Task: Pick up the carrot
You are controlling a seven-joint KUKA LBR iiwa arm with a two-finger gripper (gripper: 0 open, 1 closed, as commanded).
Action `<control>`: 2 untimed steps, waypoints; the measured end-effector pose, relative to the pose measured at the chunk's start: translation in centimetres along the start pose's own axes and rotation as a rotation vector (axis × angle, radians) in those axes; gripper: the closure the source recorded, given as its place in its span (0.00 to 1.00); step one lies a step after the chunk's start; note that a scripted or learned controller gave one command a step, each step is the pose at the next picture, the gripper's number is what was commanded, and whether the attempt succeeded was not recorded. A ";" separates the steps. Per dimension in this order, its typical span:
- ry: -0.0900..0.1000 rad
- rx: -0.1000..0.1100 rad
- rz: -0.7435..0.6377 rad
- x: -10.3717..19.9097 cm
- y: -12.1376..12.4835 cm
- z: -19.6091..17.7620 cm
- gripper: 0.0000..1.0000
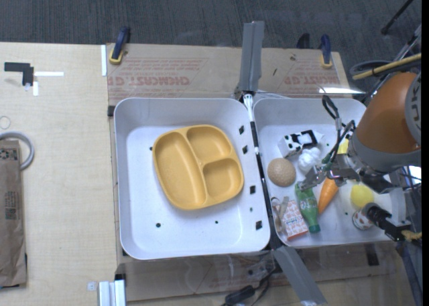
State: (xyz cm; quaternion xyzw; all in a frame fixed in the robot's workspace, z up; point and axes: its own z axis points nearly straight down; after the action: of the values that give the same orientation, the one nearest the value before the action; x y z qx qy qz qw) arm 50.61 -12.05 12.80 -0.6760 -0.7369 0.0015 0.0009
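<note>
1. A grey robot arm with an orange band reaches in from the right over the right-hand white bin [402,234]. Its gripper [328,176] sits low at the top end of the carrot [327,195].
2. The carrot is orange and lies tilted in the right bin, its broad end directly under the fingertips and its narrow end pointing down and away from them. The gripper appears placed there to close on that broad end.
3. Whether the fingers are spread or closed, and whether they have the carrot between them, I cannot tell; the metal parts blur together at this size.
4. Crowding is the likely difficulty. A green bottle [308,208] lies just beside the carrot, on the side of the fingers towards the other bin, and seems to touch it.
5. A tan round ball [281,172] sits further out on that same side. A small red and white packet [291,220] lies beyond the bottle, below the ball.
6. A yellow lemon-like fruit [361,195] lies on the opposite side of the fingers, near the carrot.
7. A black and white item [299,141] lies above the fingers.
8. The left bin [134,164], well apart, holds a yellow divided plate [198,165].
</note>
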 end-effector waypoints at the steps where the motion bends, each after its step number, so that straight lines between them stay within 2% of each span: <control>1: -0.004 -0.025 -0.043 -3.2 1.9 2.5 0.00; 2: -0.009 -0.030 -0.044 -3.3 2.1 1.6 1.00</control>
State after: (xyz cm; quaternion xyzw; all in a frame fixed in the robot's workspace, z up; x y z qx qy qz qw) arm 52.95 -15.20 11.20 -0.6596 -0.7515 -0.0067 -0.0126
